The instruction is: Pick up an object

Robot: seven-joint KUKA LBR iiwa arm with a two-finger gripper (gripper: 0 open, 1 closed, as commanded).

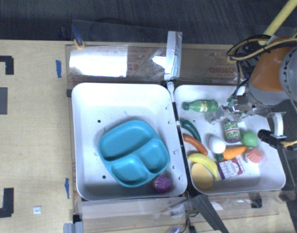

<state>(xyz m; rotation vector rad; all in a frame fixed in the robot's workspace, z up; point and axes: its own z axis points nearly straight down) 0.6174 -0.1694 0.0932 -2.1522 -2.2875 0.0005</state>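
Pincer (234,109), state impossible to tell, hovers between the green bottle (201,106) and a small can (231,131) beside an egg (217,145).

The left bin (85,130) holds a blue divided tray (133,152) with a purple toy (162,183) just beside its lower corner. The right bin (272,181) is crowded: a green bottle (200,106), small can (231,131), egg (217,145), carrot (234,152) and banana (204,162). The arm (270,74) hangs over its upper right.

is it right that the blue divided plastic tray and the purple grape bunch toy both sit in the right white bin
Not quite: the camera view shows the blue divided plastic tray and the purple grape bunch toy both in the left white bin, not the right one.
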